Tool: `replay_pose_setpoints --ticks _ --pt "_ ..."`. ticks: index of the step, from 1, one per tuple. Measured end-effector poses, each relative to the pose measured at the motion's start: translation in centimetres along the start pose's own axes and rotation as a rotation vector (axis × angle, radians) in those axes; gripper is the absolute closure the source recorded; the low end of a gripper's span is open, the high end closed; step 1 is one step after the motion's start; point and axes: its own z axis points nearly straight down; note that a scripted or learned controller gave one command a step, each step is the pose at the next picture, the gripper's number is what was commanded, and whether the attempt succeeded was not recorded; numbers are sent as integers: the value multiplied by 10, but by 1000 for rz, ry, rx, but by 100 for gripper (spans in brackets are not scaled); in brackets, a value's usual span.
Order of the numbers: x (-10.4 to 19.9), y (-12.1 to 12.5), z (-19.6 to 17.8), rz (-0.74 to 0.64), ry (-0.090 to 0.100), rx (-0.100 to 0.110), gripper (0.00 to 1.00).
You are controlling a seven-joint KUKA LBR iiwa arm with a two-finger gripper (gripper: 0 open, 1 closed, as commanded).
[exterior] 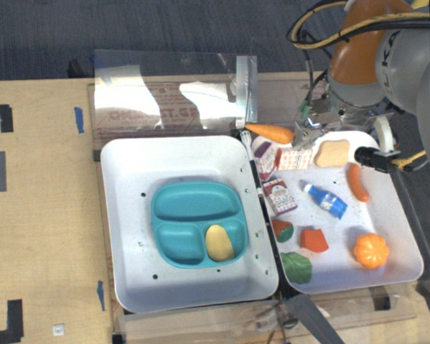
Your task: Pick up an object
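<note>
- Task's thing: none is named, so any object serves; nearest the gripper (304,127) is the carrot (270,133), orange and tapered, lying across the far-left corner of the right bin (406,255), partly on the rim.
- Just beside it on the bin floor: small printed packets (290,160); tan bread slice (332,153) near the far edge.
- Step in hand, by my judgement: approach, tool low over the far-left corner of the right bin; nothing seen between its fingers, so no grasp claimed.
- Whether the pincer stands wide or narrow: cannot tell; the tip is small and cluttered with cables.
- Next move calls for: settling on one target, carrot or packet; centring over it; descending clear of the rim and divider; a carrot on the rim may roll.
- Farther along the right bin: blue bottle (326,200) mid-floor; sausage (357,182) toward the right edge; red block (313,240), green pepper (297,266) and orange pumpkin (371,250) along the near edge.
- Left bin (124,230): teal divided tray (188,205) at centre; yellow potato-like piece (219,242) in its near-right compartment.
</note>
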Motion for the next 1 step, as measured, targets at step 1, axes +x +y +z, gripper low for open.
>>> replay_pose_setpoints --ticks 1 --pt "6 2 1 -6 8 -3 0"
